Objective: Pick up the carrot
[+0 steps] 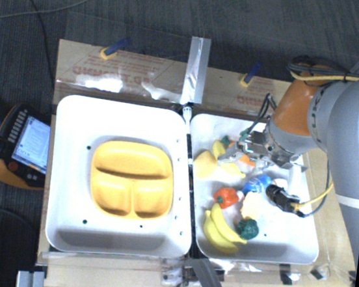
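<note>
Carrot (247, 159) lies in right bin (296, 250), far part, orange tip showing just under gripper (255, 151). We judge short descent suffices. Long axis hidden; jaw state we cannot tell.

Two bins side by side, arm coming in from the right

Left bin (72, 158) has a divided tray (133, 178) sitting in its middle. Right bin (301, 244) holds the clutter: bananas (219, 230) at the front, a tomato (226, 196) just behind them, broccoli (247, 229) touching the bananas' right end. The gripper (255, 149) hangs over the back of that bin, carrot (246, 159) right under it. A handheld pendant (21, 148) lies on the floor left of the bench.
</note>
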Tool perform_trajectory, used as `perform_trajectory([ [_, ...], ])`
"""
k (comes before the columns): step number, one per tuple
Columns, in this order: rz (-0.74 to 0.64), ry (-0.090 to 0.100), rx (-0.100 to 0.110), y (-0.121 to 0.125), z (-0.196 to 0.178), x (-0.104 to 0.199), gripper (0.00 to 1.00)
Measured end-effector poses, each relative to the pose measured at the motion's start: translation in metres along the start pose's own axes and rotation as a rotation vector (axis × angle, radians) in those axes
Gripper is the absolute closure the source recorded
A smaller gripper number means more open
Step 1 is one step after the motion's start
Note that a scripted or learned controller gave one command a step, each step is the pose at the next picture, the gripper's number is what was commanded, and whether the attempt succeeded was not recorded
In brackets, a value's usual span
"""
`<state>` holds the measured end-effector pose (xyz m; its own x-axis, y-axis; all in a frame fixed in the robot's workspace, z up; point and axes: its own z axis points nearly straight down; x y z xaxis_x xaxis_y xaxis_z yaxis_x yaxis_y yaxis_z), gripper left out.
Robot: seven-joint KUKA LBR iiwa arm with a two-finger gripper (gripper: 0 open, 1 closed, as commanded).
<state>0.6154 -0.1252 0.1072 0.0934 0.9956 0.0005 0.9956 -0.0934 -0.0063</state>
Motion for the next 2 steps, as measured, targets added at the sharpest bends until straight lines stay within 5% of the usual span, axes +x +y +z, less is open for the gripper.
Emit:
perform_trajectory([
  [1,-0.114,-0.002,-0.002,-0.046,-0.116,-0.026,0.00],
  [2,-0.041,-0.001,-0.001,0.024,-0.050,-0.016,0.00],
])
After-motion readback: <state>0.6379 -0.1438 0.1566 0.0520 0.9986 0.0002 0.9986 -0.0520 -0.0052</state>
